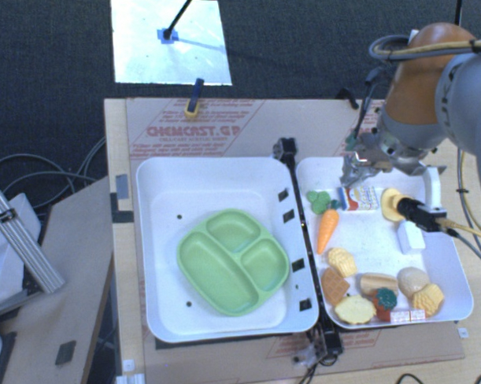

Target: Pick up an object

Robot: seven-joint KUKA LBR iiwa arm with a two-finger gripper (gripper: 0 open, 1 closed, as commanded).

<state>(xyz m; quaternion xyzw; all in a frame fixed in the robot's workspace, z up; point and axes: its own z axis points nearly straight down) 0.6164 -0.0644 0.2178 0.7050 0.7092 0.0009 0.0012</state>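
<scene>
Grey gripper [353,178] | fingertips blurred | over right bin [452,270] far end

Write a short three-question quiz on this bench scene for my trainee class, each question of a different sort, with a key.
1. True or false: the light green three-compartment plastic plate lies in the left white bin.
2. Multiple choice: the orange toy carrot lies in A) the left bin, B) the right white bin, C) on the cardboard sheet.
3. Fill in: the arm's hand hovers over the ____ bin.

Key: 1 true; 2 B; 3 right.
</scene>
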